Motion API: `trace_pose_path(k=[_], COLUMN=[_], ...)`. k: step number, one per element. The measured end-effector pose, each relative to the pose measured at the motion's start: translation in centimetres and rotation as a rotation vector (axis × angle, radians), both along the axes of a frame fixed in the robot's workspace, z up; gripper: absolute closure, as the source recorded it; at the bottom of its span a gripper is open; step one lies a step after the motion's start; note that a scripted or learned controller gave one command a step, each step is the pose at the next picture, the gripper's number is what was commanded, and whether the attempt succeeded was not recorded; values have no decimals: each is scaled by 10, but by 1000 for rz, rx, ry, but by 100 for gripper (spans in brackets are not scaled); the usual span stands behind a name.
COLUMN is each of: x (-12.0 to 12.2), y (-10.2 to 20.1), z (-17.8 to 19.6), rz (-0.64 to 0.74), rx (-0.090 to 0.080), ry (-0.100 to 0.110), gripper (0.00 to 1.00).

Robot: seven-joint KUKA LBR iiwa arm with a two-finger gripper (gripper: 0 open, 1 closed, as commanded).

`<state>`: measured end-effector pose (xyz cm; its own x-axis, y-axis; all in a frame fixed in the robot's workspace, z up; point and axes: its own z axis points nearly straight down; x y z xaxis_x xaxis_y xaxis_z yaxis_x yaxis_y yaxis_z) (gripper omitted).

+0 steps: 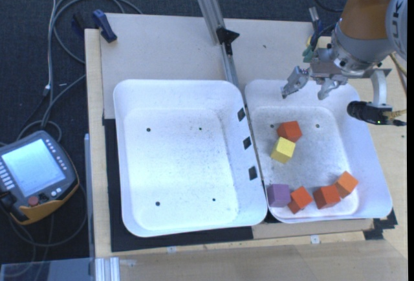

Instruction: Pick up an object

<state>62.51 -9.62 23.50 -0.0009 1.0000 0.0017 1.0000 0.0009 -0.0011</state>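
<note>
My gripper point(308, 87) hangs open over the far rim of the right bin point(369, 150), with nothing between its fingers. Below it in that bin lie an orange-red block point(290, 131) and, touching it at the near side, a yellow block point(283, 149). Along the bin's near edge sit a purple block point(279, 194), an orange block point(301, 198), a red block point(326, 196) and another orange block point(347, 182).
The left bin point(129, 111) stands beside the right one, with black clips point(246, 142) on the shared rim. A slanted metal pole point(208, 1) rises behind the bins. A teach pendant point(32, 176) and cables lie on the floor at the left.
</note>
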Motion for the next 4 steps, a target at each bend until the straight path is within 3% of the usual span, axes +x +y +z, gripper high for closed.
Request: trace_pose_path(k=[1,2,3,4], x=[7,-42,-37,-33], y=[20,17,-18,-16], z=[114,-5,-140,-124], rz=[3,-2,-3,0], rx=[-2,1,0,0], ry=[-12,10,9,-2], gripper=[0,0,0,100])
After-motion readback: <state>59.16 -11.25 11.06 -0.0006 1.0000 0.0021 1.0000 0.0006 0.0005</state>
